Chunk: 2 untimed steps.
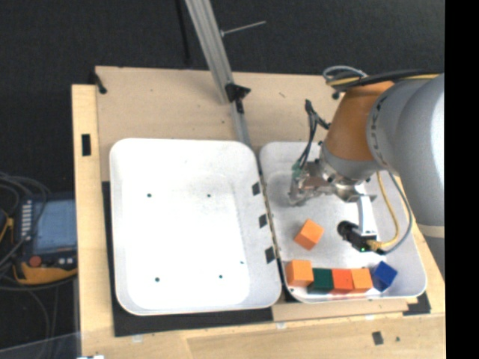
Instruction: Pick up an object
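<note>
- Reaching in from the right, the grey arm with its orange band hangs over the right bin (278, 163), gripper (303, 189) low near the bin's far left part; I cannot tell how it is set.
- An orange block (308, 233) lies tilted just in front of the gripper, apart from it.
- Along the near wall sit an orange cube (300, 272), green block (322, 280), two more orange blocks (343, 279) and a blue block (384, 274).
- The left bin (183, 223) sits beside it on the worktop (86, 200).

Arm (408, 137): bulky grey rounded casing at right of frame, orange band (352, 129) above wrist, silver wrist flange below; thin dark and yellow cables looping alongside, small white bracket.
</note>
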Tool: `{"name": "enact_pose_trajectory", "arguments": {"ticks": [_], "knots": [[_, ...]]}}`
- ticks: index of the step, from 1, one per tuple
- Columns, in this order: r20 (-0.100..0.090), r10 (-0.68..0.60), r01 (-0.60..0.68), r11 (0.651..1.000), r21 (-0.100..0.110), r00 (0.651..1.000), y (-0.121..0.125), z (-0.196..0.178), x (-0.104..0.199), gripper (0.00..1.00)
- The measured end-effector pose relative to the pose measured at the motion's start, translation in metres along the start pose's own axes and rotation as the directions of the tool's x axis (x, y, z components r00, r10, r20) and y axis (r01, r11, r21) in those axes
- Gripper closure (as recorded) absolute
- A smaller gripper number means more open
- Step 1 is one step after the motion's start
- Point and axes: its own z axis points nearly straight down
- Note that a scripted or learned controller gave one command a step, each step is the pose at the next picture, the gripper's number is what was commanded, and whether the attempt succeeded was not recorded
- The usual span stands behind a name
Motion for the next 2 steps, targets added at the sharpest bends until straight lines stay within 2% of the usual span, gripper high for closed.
{"name": "enact_pose_trajectory", "arguments": {"ticks": [2], "knots": [[0.002,-0.015,0.015,1.000,-0.002,1.000,0.009,-0.097,-0.017,1.00]]}}
